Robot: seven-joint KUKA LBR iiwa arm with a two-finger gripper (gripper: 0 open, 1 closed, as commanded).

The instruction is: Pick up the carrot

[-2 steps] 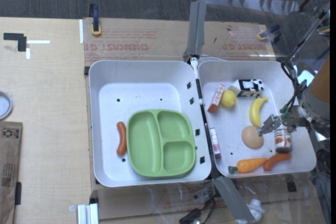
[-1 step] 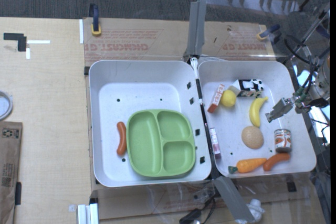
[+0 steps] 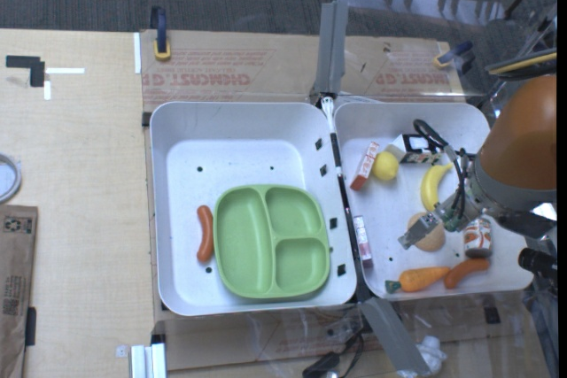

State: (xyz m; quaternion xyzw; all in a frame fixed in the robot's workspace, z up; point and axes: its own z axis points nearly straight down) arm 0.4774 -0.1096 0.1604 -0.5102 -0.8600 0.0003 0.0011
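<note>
- Since the tapered orange carrot (image 3: 423, 278) lies flat near the front rim of the shallow white right-hand bin (image 3: 390, 130), pointing across the bin with its blunt end toward the front-left corner, the pick calls for a descent almost straight down onto its middle.
- Just beside its thin end, and perhaps touching it, lies a shorter reddish-orange sausage-shaped piece (image 3: 466, 272); I judge this the likeliest source of a wrong grasp, so the closing line should sit toward the carrot's thicker half, away from that neighbour.
- Behind the carrot rest a round tan object (image 3: 431, 235) and a small red-and-white can (image 3: 477, 235), both close enough that a wide approach may nudge them.
- Above these hangs the grey two-finger gripper (image 3: 418, 234), over the tan object rather than over the carrot; whether its claw stands apart or together I cannot tell from this slanted view, and nothing is visibly held in it.
- Moving well here means shifting toward the bin's front edge first, turning the wrist so the claw closes across the carrot's narrow width, then lowering.
- Further back sit a yellow curved banana (image 3: 434, 183), a yellow lemon-like ball (image 3: 385, 165) and a red stick-shaped packet (image 3: 364, 165), all well apart from the work.
- Across the divider, the shallow white left-hand bin (image 3: 177, 190) holds a green three-compartment plastic tray (image 3: 269, 239) and a small orange-red sausage (image 3: 205, 234), which must not be mistaken for the target.
</note>
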